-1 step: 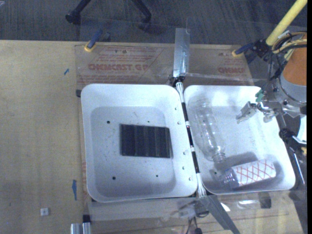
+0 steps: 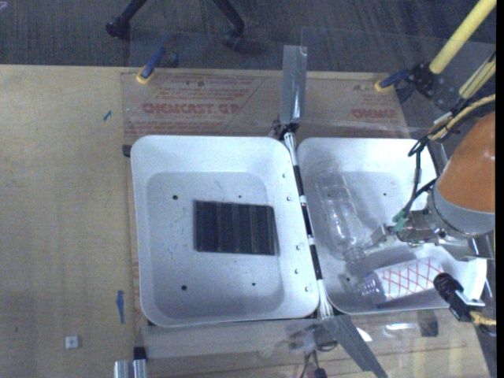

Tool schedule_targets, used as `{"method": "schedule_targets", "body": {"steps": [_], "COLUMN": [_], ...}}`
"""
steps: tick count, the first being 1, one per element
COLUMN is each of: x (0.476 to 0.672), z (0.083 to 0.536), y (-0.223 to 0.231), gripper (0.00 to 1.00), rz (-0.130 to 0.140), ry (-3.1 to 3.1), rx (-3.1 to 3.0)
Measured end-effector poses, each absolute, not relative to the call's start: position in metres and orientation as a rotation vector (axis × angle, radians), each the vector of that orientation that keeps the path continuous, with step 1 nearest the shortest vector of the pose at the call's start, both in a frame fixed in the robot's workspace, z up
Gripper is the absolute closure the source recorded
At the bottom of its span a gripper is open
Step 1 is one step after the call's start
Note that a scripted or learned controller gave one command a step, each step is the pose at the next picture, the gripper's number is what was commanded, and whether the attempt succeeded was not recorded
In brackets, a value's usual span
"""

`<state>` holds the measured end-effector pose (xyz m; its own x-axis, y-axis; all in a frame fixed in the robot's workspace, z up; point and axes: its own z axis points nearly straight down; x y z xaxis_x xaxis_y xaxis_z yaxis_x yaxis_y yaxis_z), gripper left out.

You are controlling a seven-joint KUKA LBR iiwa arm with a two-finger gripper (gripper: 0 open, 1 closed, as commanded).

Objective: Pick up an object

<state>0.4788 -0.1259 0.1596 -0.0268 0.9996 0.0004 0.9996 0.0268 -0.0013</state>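
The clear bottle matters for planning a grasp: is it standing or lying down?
Lying down. The clear bottle rests on its side along the right bin's floor.

Clear bottle point(image 2: 340, 213) — lying in right bin point(image 2: 370, 157).

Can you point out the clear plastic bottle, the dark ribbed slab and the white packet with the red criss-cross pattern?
Clear plastic bottle point(image 2: 337, 211): camera view, mid-body.
Dark ribbed rectangular slab point(image 2: 235, 227): camera view, centre of top face.
White packet with red criss-cross pattern point(image 2: 409, 276): camera view, middle of patterned face.

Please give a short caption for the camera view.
KUKA gripper low in right bin beside clear plastic bottle; dark ribbed pad in left bin.
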Motion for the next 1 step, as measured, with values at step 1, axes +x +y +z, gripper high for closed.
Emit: {"method": "schedule_targets", "body": {"steps": [1], "x": [0.4800], "z": [0.2736], "y": [-0.0605], "gripper": [0.00], "rz": [0.000], "ry": [-2.244], "rx": [-2.199]}}
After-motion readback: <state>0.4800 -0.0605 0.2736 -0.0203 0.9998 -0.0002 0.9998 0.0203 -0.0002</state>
